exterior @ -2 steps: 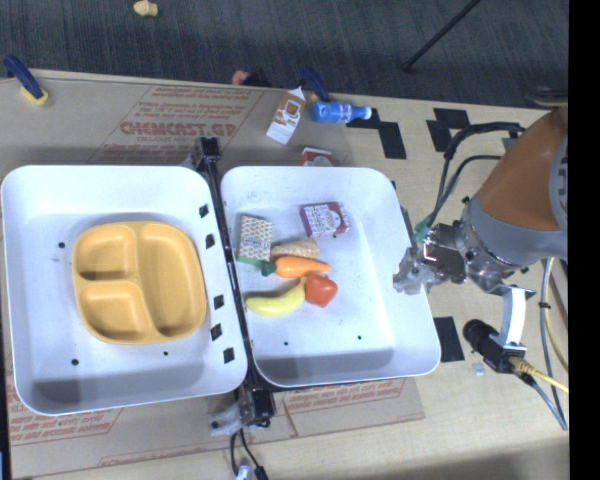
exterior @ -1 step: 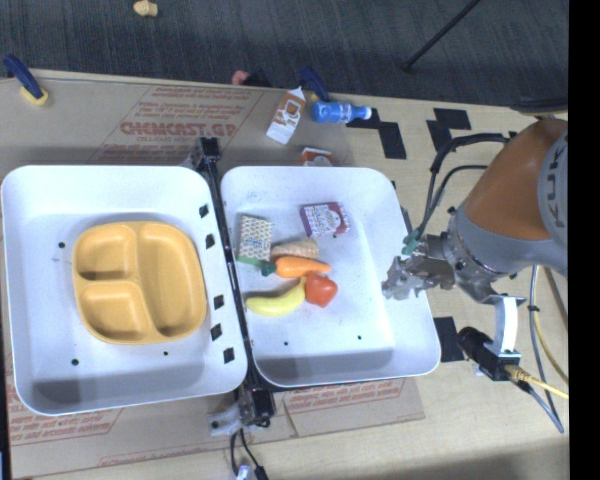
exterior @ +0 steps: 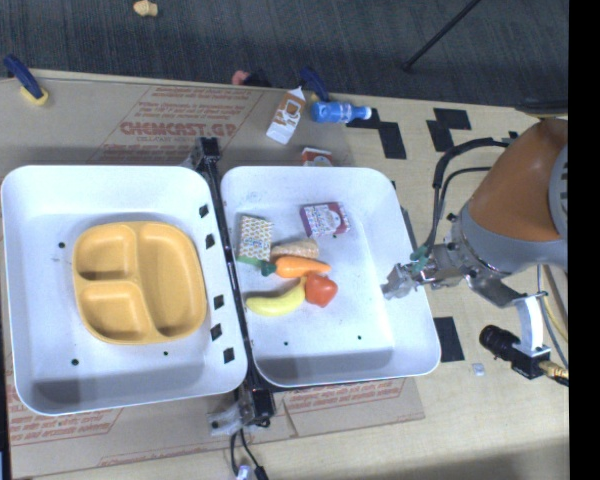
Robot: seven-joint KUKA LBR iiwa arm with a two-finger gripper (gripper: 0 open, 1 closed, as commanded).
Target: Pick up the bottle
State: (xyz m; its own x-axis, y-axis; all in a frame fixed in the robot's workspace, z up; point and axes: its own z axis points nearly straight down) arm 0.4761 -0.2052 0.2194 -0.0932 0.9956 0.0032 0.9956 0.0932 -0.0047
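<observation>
The surface (exterior: 480, 408) is covered with brown cardboard printed with red letters, and black square marks are seen on it. Behind it a dark grey carpet floor (exterior: 280, 18) is visible. Two shallow white bins are placed side by side. In the left white bin (exterior: 40, 358) one yellow plastic tray with three compartments (exterior: 140, 280) is laid. In the right white bin (exterior: 380, 353) several food toys are gathered: one yellow banana (exterior: 275, 303), one orange carrot (exterior: 302, 266), one red round fruit (exterior: 321, 290), one purple packet (exterior: 324, 219) and one checked wrapped snack (exterior: 255, 238). One small blue plastic bottle (exterior: 337, 113) is lying outside, behind the right white bin on the cardboard. Its long axis runs left to right, with the narrow end to the right. The gripper (exterior: 400, 281) is placed over the right edge of the right white bin, well apart from the bottle; whether it is clenched or released cannot be told.
</observation>
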